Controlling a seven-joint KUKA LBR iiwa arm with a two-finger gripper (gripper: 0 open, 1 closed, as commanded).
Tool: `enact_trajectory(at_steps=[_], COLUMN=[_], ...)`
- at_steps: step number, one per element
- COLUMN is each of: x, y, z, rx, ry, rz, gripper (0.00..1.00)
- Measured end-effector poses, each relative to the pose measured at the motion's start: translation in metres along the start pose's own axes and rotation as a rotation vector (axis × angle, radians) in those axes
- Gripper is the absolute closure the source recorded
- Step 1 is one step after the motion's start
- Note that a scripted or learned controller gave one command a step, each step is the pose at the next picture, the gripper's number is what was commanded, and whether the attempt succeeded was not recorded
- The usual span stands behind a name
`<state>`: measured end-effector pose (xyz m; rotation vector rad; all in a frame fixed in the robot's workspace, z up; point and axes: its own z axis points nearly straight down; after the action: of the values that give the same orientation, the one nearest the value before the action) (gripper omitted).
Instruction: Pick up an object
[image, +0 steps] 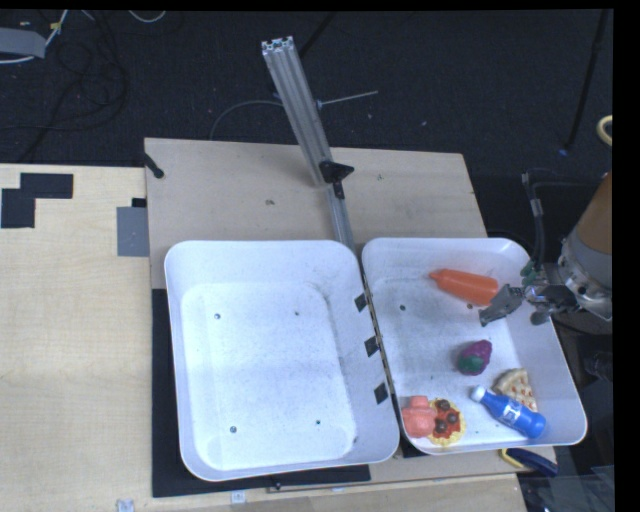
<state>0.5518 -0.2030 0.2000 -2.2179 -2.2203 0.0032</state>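
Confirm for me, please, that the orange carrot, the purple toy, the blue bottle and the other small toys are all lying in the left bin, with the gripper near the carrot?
Not quite: they lie in the right bin, not the left. The camera view shows the carrot, purple toy, blue bottle and other small toys there, with the gripper near the carrot.

- No text, brand, number or sign can be read anywhere in the camera view.
- A white label is carried on the blue bottle (511, 412) in the right bin (548, 352), but its print is too small and blurred to be made out.
- No lettering is seen on the bins or the bench.
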Motion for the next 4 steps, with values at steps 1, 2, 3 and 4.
enact_trajectory(at_steps=[1, 2, 3, 4], x=[-0.001, 0.000, -0.001, 0.000], y=[-0.003, -0.003, -0.002, -0.003], z=[0.063, 0.110, 0.098, 0.036], rx=[0.002, -0.002, -0.005, -0.008], ry=[0.001, -0.001, -0.001, -0.002], rz=[0.000, 0.000, 0.002, 0.001], gripper=[0.00, 0.00, 1.00, 1.00])
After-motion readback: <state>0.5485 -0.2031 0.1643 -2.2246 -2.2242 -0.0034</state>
